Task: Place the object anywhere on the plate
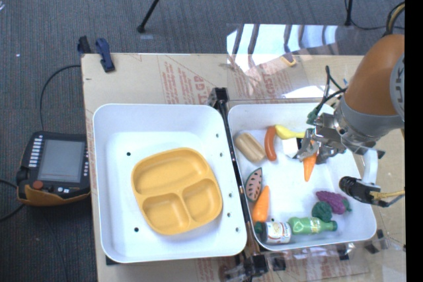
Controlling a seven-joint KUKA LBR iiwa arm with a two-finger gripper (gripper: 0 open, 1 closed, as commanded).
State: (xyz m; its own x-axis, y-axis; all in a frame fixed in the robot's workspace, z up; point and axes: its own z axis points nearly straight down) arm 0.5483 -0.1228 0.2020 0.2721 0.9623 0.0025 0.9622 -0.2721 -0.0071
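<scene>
Camera view has the gripper (309,154) over the right bin (362,226), fingers pinching an orange carrot (308,168) that hangs tip-down. Yellow plate (177,191) waits in the left bin (112,135): lift clear of the divider, carry across, lower gently

- Red printed lettering runs across the brown cardboard sheet (182,79) on the table behind the bins, seen upside down and too small to read.
- The label on the green bottle (296,228) cannot be read.
</scene>
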